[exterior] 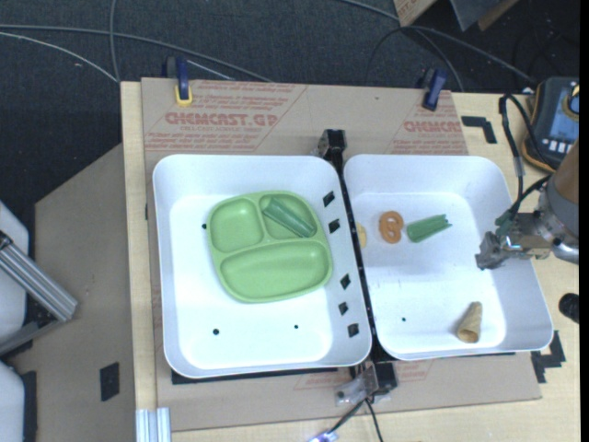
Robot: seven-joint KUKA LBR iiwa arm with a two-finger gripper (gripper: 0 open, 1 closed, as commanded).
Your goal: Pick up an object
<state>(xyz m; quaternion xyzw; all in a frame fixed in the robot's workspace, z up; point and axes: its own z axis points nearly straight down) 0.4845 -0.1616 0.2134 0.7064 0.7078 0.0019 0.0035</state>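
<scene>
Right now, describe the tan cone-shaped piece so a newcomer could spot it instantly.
Start at the right-hand white bin, the one the grey arm's gripper hangs over. Go to its near right corner: the small tan cone-shaped piece lies there alone. The orange ring and green leafy piece sit together toward the bin's far side.

A single fixed camera looks down at a slant from above the bench (276, 109), far enough back to take in both white bins, the left bin (175, 247) and the right bin (497, 191), side by side, with dark floor beyond. The arm (561, 219) enters from the frame's right.
</scene>
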